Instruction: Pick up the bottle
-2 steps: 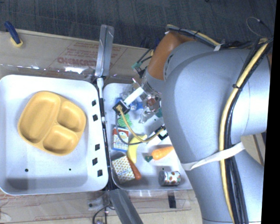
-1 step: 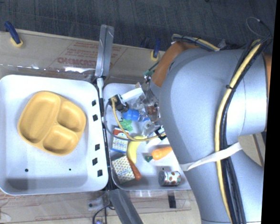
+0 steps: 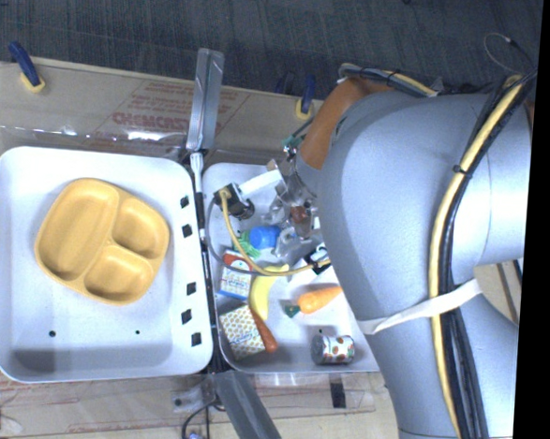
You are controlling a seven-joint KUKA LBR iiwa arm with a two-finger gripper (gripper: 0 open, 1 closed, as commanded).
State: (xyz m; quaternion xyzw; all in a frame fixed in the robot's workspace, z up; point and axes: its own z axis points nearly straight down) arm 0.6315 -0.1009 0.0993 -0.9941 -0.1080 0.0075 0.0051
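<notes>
Bottle [image 3: 263,238], blue, seemingly clear-bodied (partly hidden), beneath gripper [image 3: 294,215], right bin [image 3: 364,356]

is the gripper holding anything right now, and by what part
Cannot be told. The gripper is down in the right bin above a blue item, but the arm and clutter hide any hold.

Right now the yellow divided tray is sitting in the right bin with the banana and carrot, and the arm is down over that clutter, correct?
Not quite. The camera view shows the yellow divided tray in the left bin, alone. The banana and carrot lie in the right bin, and the arm is down over that clutter.
</notes>
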